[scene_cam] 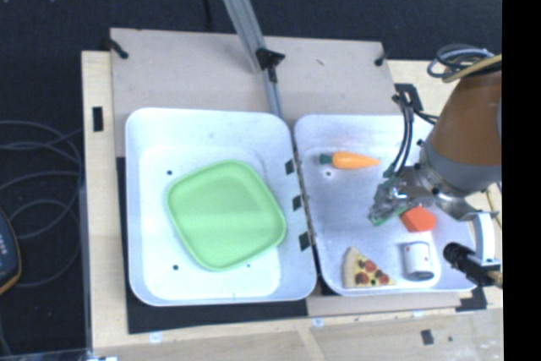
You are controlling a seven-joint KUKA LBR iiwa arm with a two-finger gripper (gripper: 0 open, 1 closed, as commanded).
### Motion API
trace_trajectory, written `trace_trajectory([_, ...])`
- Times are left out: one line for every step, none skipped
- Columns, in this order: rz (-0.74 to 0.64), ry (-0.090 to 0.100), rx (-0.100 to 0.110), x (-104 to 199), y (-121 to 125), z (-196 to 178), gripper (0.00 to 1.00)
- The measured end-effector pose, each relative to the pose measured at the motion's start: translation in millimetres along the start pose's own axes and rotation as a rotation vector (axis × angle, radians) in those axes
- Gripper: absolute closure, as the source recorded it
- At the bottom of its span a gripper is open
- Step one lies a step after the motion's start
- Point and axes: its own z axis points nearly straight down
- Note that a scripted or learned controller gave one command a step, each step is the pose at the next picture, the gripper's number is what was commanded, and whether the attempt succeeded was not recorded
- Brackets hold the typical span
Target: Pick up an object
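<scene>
The left bin (144,139) held a green plate (226,214). In the right bin (338,139), the gripper (385,207) hung low near the middle; whether it was clenched could not be told. An orange block (418,220) lay just beside it, a carrot (353,160) above-left, a white cup (417,259) and pizza slice (365,269) below.

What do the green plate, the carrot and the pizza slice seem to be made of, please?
Green plate: probably plastic, given its even pale colour, smooth matt surface and moulded rounded rim. Carrot: likely a plastic toy, uniform orange with a green tip. Pizza slice: also a toy, perhaps plastic or rubber; too small to tell.
</scene>
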Motion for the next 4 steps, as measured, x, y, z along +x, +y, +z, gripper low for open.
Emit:
trace_trajectory([-0.004,0.001,0.003,47,18,-14,1.0])
trace_trajectory([-0.005,0.002,0.004,97,37,-25,1.0])
trace_trajectory([-0.004,0.002,0.005,155,58,-20,1.0])
trace_trajectory([-0.003,0.001,0.005,193,79,-14,1.0])
